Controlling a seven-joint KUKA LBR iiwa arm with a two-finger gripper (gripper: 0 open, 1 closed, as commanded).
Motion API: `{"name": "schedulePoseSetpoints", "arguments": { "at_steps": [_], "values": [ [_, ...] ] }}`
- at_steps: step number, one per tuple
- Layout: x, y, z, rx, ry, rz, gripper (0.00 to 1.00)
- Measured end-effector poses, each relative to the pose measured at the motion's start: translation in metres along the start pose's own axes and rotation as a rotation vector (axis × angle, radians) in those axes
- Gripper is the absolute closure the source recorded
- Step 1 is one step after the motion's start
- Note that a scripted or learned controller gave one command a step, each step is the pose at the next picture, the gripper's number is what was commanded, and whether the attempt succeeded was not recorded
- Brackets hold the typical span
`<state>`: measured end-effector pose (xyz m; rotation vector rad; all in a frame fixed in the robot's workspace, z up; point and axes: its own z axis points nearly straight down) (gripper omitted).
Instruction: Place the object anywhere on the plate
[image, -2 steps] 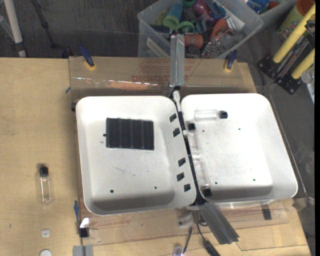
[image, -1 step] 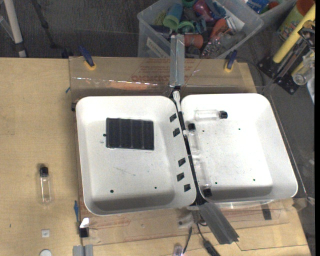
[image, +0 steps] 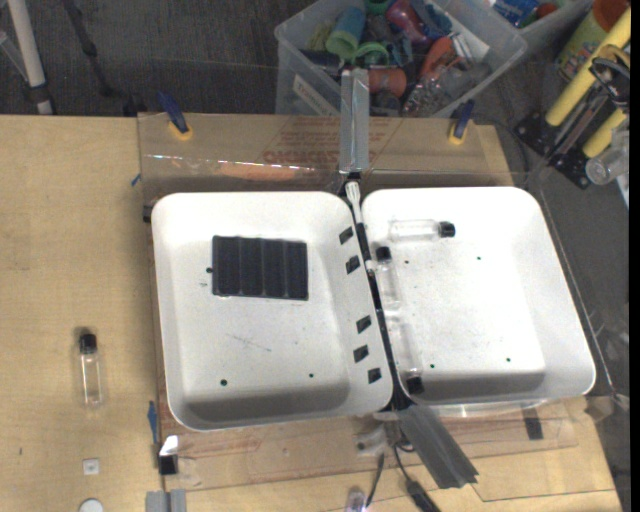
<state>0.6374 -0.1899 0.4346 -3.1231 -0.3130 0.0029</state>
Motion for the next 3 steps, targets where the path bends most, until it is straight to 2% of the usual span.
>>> {"name": "schedulePoseSetpoints", "arguments": {
  "at_steps": [1, 2, 3],
  "values": [
    [0.015, -0.013, 0.000, -0.003, 0.001, -0.144, 1.00],
    [-0.004, -0.026, 0.000, -0.001, 0.000, 0.001, 1.00],
    [-0.011, -0.058, 0.000, 0.000, -0.002, -0.204, 1.00]
  ]
}}
